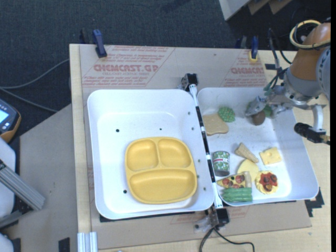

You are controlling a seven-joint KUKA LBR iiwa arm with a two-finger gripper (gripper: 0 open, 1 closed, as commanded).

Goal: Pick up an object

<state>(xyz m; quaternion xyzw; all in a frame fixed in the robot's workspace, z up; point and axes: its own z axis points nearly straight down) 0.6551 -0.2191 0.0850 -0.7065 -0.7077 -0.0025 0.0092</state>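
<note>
1. While the grey arm (307, 72) reaches over the far side of the right bin (299, 140), the step in hand looks like the approach: its hand (258, 111) is low at a small brown object (258, 118), and I cannot tell whether the hand is parted or closed, nor whether it grips anything.
2. The next move, as I judge it, calls for settling squarely over that brown object and closing on it before lifting clear of the bin wall.
3. The left bin (105, 109), beside the right bin on the worktop (79, 140), holds a yellow divided plate (160, 169).
4. The right bin holds toy food: a slice of toast (215, 124) at its left wall, a green round piece (227, 113) just beyond the toast, a small can (221, 163), a cheese wedge (245, 152), a cheese square (271, 156), a pizza slice (234, 181), a green vegetable piece (237, 195) and a round tart with red topping (267, 181) at its near side.
</note>
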